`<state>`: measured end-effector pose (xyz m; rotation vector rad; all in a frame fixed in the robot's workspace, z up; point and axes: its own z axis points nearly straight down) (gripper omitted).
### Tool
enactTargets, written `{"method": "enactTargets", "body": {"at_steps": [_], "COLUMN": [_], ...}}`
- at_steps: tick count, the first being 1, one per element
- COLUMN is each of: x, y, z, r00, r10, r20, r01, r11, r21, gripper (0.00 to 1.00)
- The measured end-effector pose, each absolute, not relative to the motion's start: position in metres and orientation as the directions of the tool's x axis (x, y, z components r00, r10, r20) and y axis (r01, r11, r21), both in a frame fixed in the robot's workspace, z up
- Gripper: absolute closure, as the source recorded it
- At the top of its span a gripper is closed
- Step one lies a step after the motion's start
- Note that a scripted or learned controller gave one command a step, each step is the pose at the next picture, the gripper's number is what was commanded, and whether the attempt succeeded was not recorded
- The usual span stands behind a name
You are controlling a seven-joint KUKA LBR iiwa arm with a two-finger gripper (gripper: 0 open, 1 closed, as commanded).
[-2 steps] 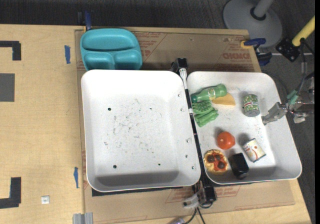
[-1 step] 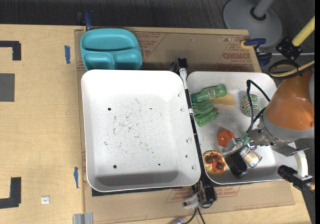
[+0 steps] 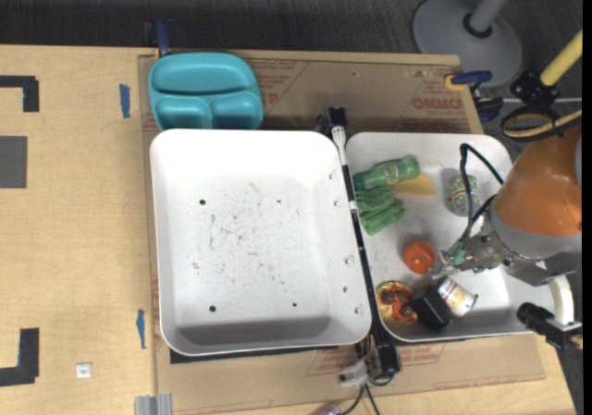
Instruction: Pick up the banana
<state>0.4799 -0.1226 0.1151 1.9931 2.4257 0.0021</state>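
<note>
A pale yellow item (image 3: 418, 185), the only banana-coloured thing here, lies in the right bin (image 3: 481, 325) near its far side, partly tucked beside a green bottle (image 3: 387, 172). My gripper (image 3: 455, 258) hangs low over the middle of the right bin, nearer the front than the yellow item and just right of a small orange-red ball (image 3: 418, 256). Nothing shows between the gripper and the yellow item except bare bin floor.
A green ridged toy (image 3: 379, 212) lies under the bottle. A small can (image 3: 460, 192) stands at the far right of the right bin. A red-and-yellow item (image 3: 395, 300) sits at its front left corner. The left bin (image 3: 250, 238) adjoins; a teal tray (image 3: 205, 91) lies behind it.
</note>
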Motion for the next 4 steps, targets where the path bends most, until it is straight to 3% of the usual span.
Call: {"method": "enactTargets", "body": {"at_steps": [1, 2, 3, 4], "x": [0.4794, 0.4803, 0.4812, 0.4813], "y": [-0.1018, -0.0972, -0.0953, -0.0932], "z": [0.0860, 0.0860, 0.0862, 0.0862], "r00": [0.049, 0.189, 0.502, 0.554], "r10": [0.999, 0.982, 0.865, 0.833], "r20": [0.001, 0.000, 0.003, 0.002], "r01": [0.999, 0.982, 0.865, 0.833], "r11": [-0.049, -0.189, -0.502, -0.554], "r21": [0.000, 0.004, 0.006, 0.008], "gripper": [1.00, 1.00, 1.00, 1.00]}}
